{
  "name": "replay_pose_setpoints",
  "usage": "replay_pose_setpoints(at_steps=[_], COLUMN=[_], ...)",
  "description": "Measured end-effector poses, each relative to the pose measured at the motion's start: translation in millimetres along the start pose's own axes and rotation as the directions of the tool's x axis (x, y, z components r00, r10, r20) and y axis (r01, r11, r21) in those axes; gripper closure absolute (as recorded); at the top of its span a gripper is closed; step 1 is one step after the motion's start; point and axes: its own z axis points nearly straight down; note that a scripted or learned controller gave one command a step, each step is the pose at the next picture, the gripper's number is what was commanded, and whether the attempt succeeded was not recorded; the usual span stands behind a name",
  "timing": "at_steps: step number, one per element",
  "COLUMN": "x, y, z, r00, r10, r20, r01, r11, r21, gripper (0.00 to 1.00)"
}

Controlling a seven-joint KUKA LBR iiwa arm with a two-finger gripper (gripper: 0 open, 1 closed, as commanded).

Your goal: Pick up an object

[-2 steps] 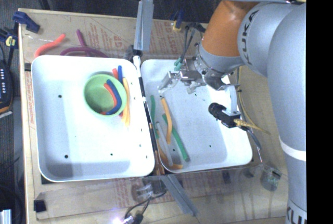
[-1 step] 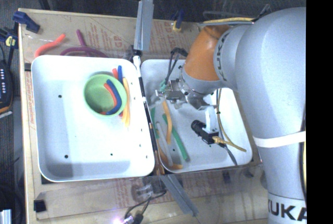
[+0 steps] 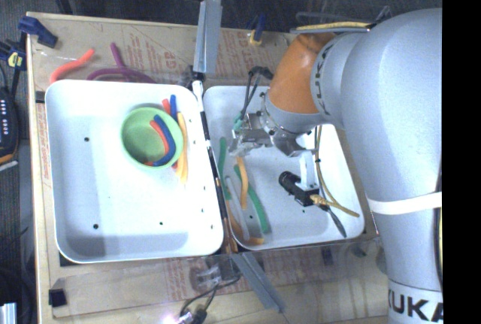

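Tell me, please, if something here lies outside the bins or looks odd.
Yes. An orange strip and a purple tube lie on the bench, behind the left bin, not in it. In that bin, colored strips are piled against the green bowl.

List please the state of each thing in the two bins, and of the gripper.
green bowl: upright in the left bin, coloured sticks lying in it.
green and orange sticks: lying loose in the right bin, near its left wall.
gripper: low over the right bin, above the sticks.
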Motion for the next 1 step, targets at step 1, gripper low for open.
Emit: replay_pose_setpoints(at_steps=[1], x=[0.1], y=[-0.2], z=[0.5], r00=[1.0], r10=[0.0], r20=[0.0], r01=[0.0], r11=[1.0], r21=[0.001], gripper=[0.0])
